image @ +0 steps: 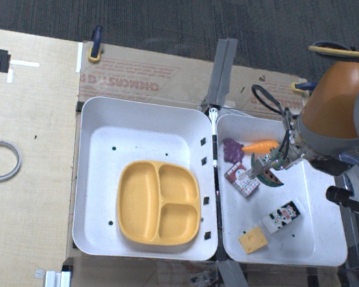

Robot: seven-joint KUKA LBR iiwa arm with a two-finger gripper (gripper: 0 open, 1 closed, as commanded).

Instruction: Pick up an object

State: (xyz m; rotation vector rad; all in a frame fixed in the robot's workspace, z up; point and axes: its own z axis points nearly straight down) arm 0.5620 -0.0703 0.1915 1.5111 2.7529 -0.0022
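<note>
I see the tool (259,168) low in the right bin (322,252), beside the carrot (260,146); its state I cannot tell.

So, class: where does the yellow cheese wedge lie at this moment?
The yellow cheese wedge lies in the right bin, near its front edge, just left of and below the black-and-white toy.

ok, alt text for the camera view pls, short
Grey arm's gripper is low in the right bin, among a carrot, purple toy and patterned packet; a yellow block and black-and-white toy lie nearer the camera. The left bin holds a yellow divided plate.
</note>
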